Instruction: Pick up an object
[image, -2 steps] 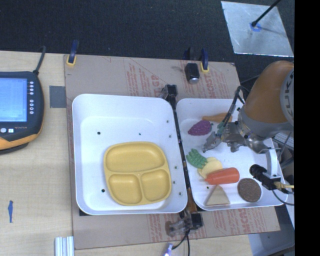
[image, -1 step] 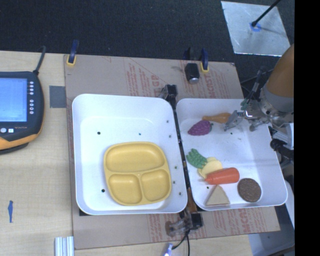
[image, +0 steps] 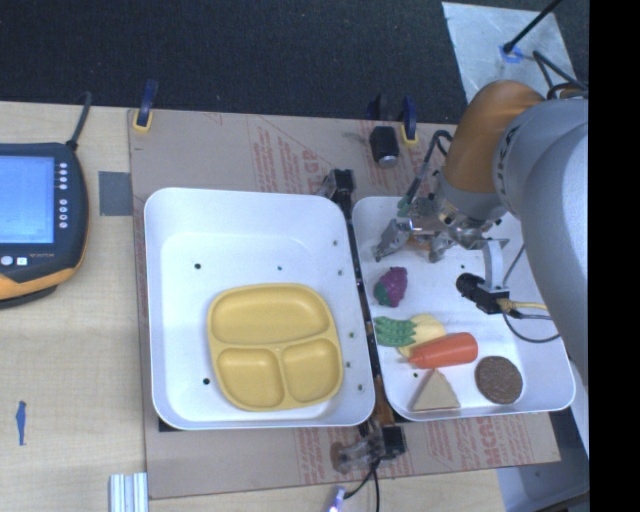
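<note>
Nothing picked up yet: the pincer (image: 418, 238) hangs spread wide and empty at the right white bin (image: 548, 400)'s far end, just above the small purple toy (image: 391, 286) lying untouched.

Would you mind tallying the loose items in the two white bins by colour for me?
Yellow: 2, divided tray, corn cob
Purple: 1, grapes
Green: 1, leafy vegetable
Orange: 1, carrot
Brown: 1, round cookie
Tan: 1, sandwich wedge
Total: 7
</note>
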